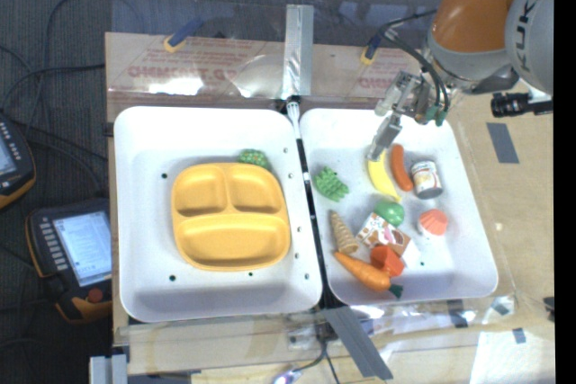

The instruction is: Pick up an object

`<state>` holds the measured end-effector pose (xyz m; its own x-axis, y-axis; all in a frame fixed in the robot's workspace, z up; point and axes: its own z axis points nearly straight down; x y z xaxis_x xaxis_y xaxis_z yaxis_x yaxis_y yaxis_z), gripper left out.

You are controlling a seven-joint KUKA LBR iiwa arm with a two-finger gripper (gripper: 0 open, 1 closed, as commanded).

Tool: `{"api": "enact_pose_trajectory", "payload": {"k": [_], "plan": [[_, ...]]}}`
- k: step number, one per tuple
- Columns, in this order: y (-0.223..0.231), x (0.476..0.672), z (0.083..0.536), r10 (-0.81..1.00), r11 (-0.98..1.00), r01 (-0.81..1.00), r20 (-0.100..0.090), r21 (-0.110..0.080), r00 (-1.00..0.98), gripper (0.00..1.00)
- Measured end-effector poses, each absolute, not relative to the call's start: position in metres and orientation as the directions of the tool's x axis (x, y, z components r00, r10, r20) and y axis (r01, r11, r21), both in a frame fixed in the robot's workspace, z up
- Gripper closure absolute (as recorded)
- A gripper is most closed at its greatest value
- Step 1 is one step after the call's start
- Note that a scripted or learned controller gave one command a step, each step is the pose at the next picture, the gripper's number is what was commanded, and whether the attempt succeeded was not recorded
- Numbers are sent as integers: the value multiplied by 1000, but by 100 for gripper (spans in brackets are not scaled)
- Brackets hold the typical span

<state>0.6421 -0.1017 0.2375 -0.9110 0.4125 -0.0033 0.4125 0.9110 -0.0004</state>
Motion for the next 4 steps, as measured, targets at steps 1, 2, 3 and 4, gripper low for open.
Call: {"api": "enact_pose_trajectory", "payload": {"k": [1, 2, 3, 4], "plan": [[-147, 637, 102, 280, 960, 280, -2, -2, -960, 0], [-121, 597, 91, 412, 911, 412, -15, 3, -911, 0], [-120, 598, 102, 410, 912, 410, -21, 3, -912, 100], [-93, 535, 128, 632, 775, 632, 2, 0, -775, 100]]}}
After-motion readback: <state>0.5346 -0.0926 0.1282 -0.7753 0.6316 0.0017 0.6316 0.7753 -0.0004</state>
